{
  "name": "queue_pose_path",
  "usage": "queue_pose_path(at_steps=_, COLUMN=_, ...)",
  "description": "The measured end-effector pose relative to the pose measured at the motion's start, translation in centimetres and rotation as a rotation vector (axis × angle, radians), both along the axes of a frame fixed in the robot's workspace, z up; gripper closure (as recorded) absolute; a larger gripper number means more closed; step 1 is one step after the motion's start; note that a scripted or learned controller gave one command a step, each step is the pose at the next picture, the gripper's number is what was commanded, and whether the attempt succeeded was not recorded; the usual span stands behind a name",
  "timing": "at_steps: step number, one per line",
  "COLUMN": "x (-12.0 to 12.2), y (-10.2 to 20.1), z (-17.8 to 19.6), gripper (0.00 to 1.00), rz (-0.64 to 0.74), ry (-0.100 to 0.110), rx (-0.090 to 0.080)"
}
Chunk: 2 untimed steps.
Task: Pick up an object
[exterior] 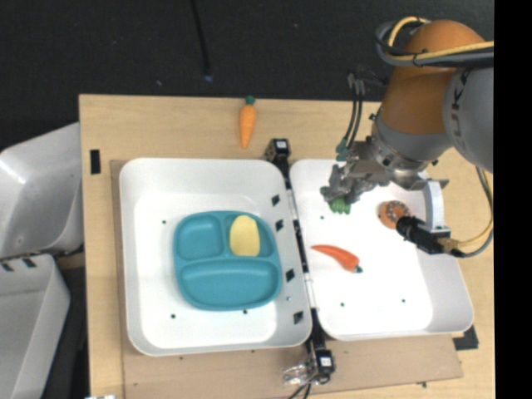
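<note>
I am looking down at a slant on a pale wooden bench [166, 110] that carries two shallow white bins side by side. Behind the left bin [141, 306], on the bare bench top, a small orange carrot [247, 123] lies with its green tip pointing away from me, well apart from everything else. A small black clip [278, 149] sits at the far end of the seam between the two bins, and a black cable [198, 25] runs across the dark floor beyond the bench.

The arm [424, 90] comes in from the right, its orange band high over the far right corner, with yellow and black cables looping around it. Its gripper [339, 196] hangs over the far left part of the right bin [432, 306], pointing down toward the bin floor. I see a small green thing [341, 206] at its tip, but I cannot tell whether the fingers are open or closed, or whether they touch it.

In the right bin, a red chilli pepper [335, 255] with a green stalk lies near the middle, just in front of the gripper and apart from it. A small round brown and orange object [391, 213] rests further right, partly behind the arm's black fitting.

In the left bin sits a blue divided plate [216, 281], and a yellow oval object [244, 234] lies in its far right compartment
</note>
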<state>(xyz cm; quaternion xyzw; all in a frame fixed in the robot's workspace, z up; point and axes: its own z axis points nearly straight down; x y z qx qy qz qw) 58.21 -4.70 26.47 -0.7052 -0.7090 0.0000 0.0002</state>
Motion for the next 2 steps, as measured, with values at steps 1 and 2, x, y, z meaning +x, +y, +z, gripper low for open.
queue_pose_path(at_steps=1, x=-2.0, y=5.2, z=0.1, gripper=1.00, rz=0.001, ry=0.000, rx=0.001)
queue_pose_path(at_steps=2, x=-2.5, y=10.2, z=0.4, gripper=1.00, rz=0.002, ry=-0.001, rx=0.001)
